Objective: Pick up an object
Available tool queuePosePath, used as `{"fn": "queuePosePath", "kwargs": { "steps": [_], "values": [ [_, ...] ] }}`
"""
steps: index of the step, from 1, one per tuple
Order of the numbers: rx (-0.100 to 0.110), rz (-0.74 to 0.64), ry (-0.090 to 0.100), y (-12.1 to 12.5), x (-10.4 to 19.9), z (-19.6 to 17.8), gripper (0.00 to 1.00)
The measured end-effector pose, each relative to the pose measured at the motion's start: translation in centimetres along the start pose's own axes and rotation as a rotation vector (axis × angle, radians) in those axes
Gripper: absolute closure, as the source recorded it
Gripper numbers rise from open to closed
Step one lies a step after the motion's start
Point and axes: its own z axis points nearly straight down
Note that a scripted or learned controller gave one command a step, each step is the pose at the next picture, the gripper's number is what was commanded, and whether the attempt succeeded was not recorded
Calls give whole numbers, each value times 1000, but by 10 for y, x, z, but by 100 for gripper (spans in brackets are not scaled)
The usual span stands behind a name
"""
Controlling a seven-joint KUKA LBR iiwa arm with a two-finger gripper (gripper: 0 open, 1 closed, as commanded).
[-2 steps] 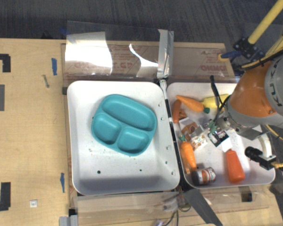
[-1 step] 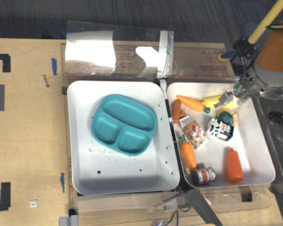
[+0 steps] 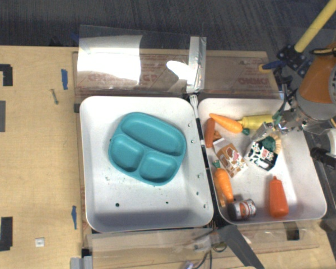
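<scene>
Faint reddish print is seen on the cardboard (image 3: 235, 74) behind the bins, but it cannot be read; the small carton (image 3: 231, 158) in the right bin (image 3: 308, 167) carries a printed picture whose writing is likewise too small to make out. The arm (image 3: 319, 86) is reached in from the right, its orange band held over the bin's far right corner, and the gripper (image 3: 273, 129) is lowered just above a black-and-white patterned object (image 3: 262, 154); whether its fingers are spread or closed cannot be told. Around it are laid a carrot (image 3: 226, 123), a yellow piece (image 3: 256, 119), a second carrot (image 3: 223, 185), a small can (image 3: 242, 209) and an orange bottle (image 3: 278, 197). Bare floor is left along the right bin's right wall. The left bin (image 3: 95, 167) is occupied by a teal divided plate (image 3: 147, 147), with open room kept toward its near edge.
</scene>
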Motion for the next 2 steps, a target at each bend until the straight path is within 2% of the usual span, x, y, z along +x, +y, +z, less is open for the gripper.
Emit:
{"fn": "queuePosePath", "kwargs": {
  "steps": [1,2],
  "values": [
    [0,-3,-3,1,1,-10,100],
    [-7,-4,0,18,70,-141,100]
  ]
}}
